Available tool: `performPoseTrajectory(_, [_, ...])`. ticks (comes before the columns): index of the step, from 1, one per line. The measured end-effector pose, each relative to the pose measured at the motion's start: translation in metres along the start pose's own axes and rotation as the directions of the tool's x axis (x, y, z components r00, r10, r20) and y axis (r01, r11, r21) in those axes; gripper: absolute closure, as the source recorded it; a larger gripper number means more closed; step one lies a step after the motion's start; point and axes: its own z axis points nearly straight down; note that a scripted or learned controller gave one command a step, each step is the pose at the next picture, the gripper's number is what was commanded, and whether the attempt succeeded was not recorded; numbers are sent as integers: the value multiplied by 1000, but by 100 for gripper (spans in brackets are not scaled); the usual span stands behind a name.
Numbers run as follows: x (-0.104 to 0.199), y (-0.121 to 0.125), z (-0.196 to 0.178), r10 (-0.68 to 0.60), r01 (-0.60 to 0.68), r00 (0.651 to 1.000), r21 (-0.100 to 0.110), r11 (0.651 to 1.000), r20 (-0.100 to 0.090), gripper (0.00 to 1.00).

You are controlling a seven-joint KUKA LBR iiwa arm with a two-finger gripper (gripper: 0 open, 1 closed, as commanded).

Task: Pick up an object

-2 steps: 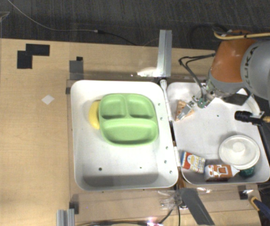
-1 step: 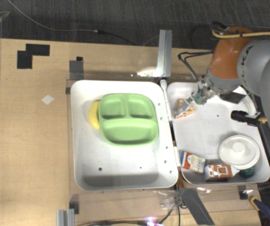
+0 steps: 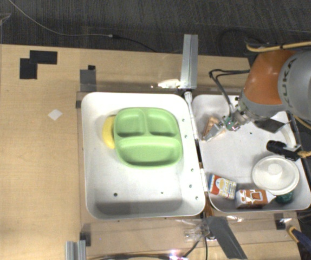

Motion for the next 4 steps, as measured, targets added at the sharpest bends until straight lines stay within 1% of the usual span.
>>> performPoseTrajectory(1, [-19, 32, 2, 113, -113, 994, 7, 994, -5, 0])
performPoseTrajectory(2, [-19, 35, -10, 108, -108, 994, 3, 994, -2, 100])
performPoseTrajectory(3, [-19, 35, -10, 107, -107, 994, 3, 994, -2, 0])
performPoseTrajectory(4, [-67, 3, 11, 135, -135, 991, 19, 991, -9, 0])
